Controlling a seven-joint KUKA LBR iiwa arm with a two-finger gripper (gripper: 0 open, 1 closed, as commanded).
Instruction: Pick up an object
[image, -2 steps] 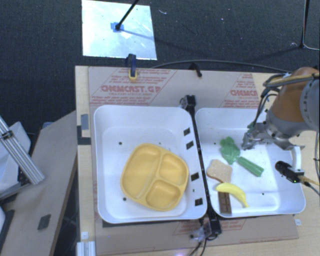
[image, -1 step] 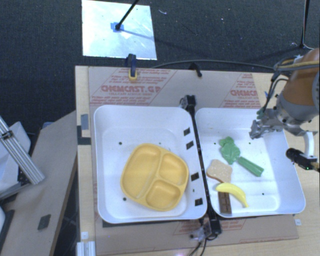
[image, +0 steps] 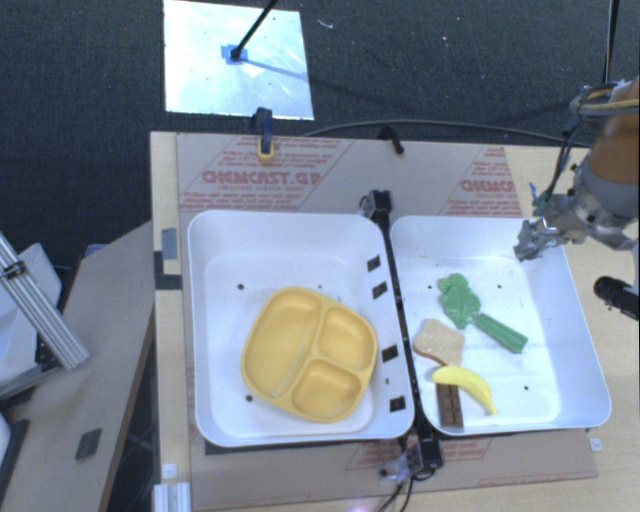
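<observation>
In the right bin (image: 560, 300) lie a green toy with a leafy head and long handle (image: 478, 310), a slice of toast (image: 440, 342), a yellow banana (image: 466, 386) and a brown bar (image: 449, 407) partly under the banana. My gripper (image: 530, 243) hangs over the far right corner of that bin, above and to the right of the green toy, well apart from all of them. Nothing shows between its fingers.
The left bin (image: 230, 270) holds a yellow divided plate (image: 310, 352). A black divider strip (image: 392, 310) runs between the bins. A clamp (image: 264, 135) stands at the board's far edge, and a metal rail (image: 40, 310) lies at the left.
</observation>
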